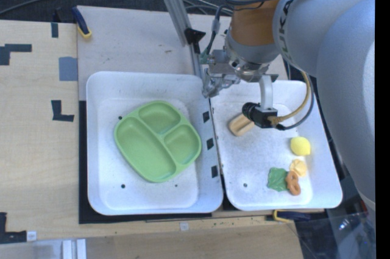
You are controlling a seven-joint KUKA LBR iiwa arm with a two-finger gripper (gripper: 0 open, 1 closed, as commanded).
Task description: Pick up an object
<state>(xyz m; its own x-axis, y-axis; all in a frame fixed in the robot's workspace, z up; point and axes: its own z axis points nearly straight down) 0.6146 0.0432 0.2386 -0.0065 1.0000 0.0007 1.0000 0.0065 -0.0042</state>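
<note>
Four small things lie loose in the right-hand shallow white bin [322, 188], so as far as we can judge, nothing has been picked up yet. Taking that bin's middle as the centre of the dial, a tan, stubby block [240, 125] lies at about 10 o'clock. A yellow, rounded, lemon-like piece [300, 145] sits at 3 o'clock. A crumpled green, leafy-looking piece [277, 179] lies at 6 o'clock, and a pale orange, knotted piece [296, 177] lies just beside it at 5 o'clock, perhaps touching it.

The left-hand white bin [95, 106] holds a light green plastic plate with three compartments [157, 141], lying flat near its middle.

The grey arm with the orange band [263, 5] reaches in from 3 o'clock of the bench [36, 130]. It carries the jaws to the right bin's 11 o'clock corner, over the rims where the two bins meet. We cannot tell whether the jaws stand wide or narrow, since they are small and dark against the rim. We see no object between them.

The nearest candidate is the tan block, at about 4 o'clock from the jaws and apart from them. We judge that the whole grasp is still to do: settle over one thing, close on it and lift it clear of the bin floor.
</note>
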